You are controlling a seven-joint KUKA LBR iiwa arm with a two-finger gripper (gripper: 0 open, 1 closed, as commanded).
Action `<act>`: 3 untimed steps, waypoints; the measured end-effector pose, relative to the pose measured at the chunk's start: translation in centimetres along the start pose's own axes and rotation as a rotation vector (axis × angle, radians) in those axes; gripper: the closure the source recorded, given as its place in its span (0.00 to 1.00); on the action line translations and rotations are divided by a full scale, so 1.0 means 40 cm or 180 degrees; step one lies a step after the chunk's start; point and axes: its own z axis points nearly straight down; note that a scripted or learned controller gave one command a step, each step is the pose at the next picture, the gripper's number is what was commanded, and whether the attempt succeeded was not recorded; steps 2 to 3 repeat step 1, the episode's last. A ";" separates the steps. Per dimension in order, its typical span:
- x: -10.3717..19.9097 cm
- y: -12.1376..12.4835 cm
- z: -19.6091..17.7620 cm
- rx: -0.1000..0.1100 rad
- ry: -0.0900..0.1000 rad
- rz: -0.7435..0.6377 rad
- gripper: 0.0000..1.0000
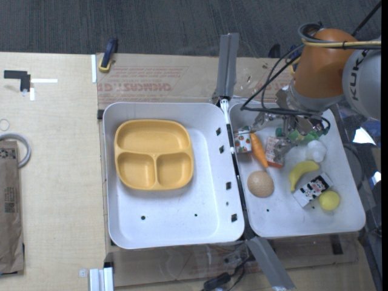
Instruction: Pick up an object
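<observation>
The right bin (339,217) holds an orange carrot (259,150), a tan egg-shaped object (260,183), a yellow banana (301,173), a yellow ball (330,200), a black-and-white carton (312,190), a small box with a red label (243,142), a clear packet (276,151), a green item (293,135) and a white object (315,150). My gripper (298,126) hangs low over the bin's back part, above the green item and clear packet, under the orange wrist band (324,62). Cables and the wrist hide how the gripper stands.
The left bin (163,223) holds a yellow three-compartment plate (154,154). A grey divider post (227,65) rises between the bins at the back. Cardboard lies behind them, with a blue-yellow tool (108,54) on it. A brown paper bag (9,205) is at far left.
</observation>
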 end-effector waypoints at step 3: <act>0.080 -0.051 -0.227 -0.0010 0.0005 -0.0776 0.00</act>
